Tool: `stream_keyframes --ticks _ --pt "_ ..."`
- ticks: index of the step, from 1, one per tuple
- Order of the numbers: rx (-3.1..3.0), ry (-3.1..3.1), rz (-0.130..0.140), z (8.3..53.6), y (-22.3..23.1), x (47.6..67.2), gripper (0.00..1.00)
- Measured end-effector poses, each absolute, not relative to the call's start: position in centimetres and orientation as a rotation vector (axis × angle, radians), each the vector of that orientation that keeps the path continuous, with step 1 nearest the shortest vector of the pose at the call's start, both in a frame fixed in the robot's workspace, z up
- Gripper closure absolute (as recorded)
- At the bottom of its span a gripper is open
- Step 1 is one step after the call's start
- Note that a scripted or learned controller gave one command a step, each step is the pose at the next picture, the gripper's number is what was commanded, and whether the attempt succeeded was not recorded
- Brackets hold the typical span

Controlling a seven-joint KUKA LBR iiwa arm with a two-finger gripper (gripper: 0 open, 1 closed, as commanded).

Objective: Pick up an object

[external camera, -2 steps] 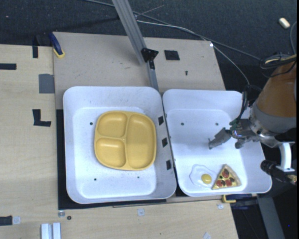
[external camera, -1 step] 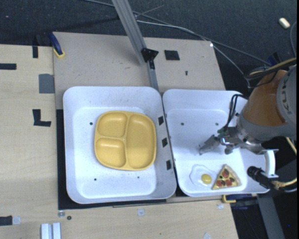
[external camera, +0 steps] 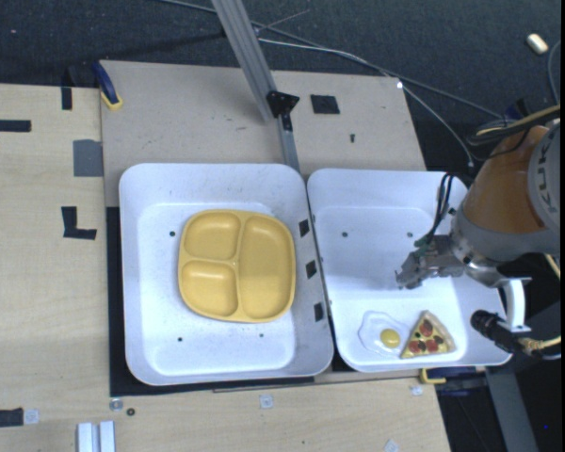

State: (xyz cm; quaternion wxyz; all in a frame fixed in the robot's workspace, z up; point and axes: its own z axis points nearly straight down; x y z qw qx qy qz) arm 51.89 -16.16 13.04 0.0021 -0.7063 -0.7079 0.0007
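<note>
In the right bin, near its front edge, lie a toy fried egg and a toy pizza slice, side by side. My gripper hangs over the right part of that bin, a little behind the two toys and apart from them. I see nothing between its fingers. A yellow divided plate rests in the middle of the left bin.
The grey arm with its orange band reaches in from the right over the right bin's edge. A metal pole slants across the bench behind the bins. Cables run over the dark floor at the back.
</note>
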Motion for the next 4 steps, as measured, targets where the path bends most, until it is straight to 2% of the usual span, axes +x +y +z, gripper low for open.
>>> stream_keyframes --ticks 1,2,3,4 --pt "-2.222 -2.225 -0.003 19.3 -16.4 51.9 1.00" --pt "-2.220 -2.223 -0.001 20.8 -16.4 51.9 1.00" --pt "-2.213 -2.225 0.000 20.8 -12.0 52.2 1.00" --pt "-2.211 -2.229 -0.001 21.5 -5.8 53.0 1.00"
